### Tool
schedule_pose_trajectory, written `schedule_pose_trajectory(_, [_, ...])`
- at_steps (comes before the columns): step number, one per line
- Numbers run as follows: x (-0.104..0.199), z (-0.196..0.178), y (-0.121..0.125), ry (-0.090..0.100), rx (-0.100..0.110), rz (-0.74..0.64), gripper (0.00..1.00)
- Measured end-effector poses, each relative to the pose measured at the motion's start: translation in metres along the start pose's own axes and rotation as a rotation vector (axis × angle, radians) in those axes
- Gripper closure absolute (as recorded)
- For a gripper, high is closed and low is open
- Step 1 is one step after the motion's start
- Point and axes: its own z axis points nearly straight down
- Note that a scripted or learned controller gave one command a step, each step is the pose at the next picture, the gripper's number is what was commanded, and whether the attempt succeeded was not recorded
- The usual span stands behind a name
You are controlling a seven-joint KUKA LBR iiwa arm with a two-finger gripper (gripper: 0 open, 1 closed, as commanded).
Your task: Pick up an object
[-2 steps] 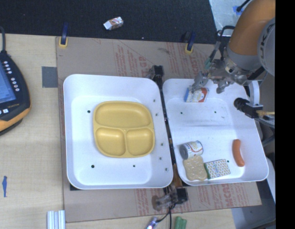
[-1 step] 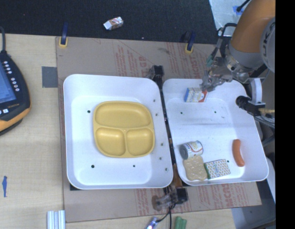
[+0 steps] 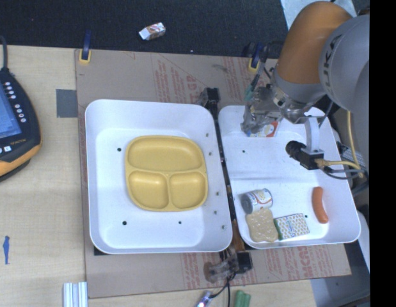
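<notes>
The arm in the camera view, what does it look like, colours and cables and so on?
The arm is a rounded grey shell with a broad orange band above the wrist. Its gripper is dark metal, with thin cables running beside it.

My one camera: fixed above the bench (image 3: 44, 235), angled down on both bins (image 3: 98, 171); arm (image 3: 325, 43) enters right.

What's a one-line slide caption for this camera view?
KUKA arm's hand lowered at the right bin's far corner; can, sausage near front; yellow tray in left bin.
</notes>
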Motion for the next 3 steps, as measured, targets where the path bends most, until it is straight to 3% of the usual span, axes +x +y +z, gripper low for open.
schedule_pose_trajectory(1, [-0.065, -0.075, -0.040, 0.000, -0.003, 0.005, 1.00])
schedule_pose_trajectory(2, [-0.064, -0.074, -0.040, 0.000, -0.002, 0.004, 0.00])
schedule_pose_trajectory(3, [-0.079, 0.075, -0.010, 0.001, 0.006, 0.003, 0.00])
